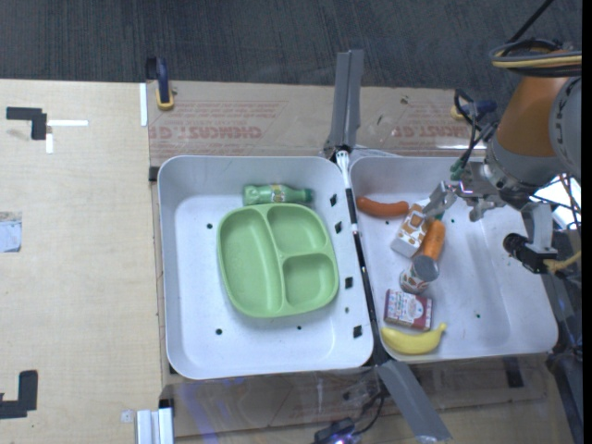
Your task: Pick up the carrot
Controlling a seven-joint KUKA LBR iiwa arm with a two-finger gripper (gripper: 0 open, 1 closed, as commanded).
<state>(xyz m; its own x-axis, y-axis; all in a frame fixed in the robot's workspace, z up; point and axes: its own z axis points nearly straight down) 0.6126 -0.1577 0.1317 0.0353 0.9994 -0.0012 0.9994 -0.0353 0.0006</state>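
- Carrot (433, 239) lay in the right bin (504, 336), wedged beside a small carton (410, 231) and above a can (423, 269) — crowded spot, awkward to grasp.
- Gripper (460, 198) hung just up-right of the carrot, fingers spread, nothing between them — judged lined up for descent.
- Green plate (277, 259) sat in the left bin (180, 276), irrelevant.

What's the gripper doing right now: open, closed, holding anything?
Gripper: over the right bin, above the carrot; open or shut cannot be told.
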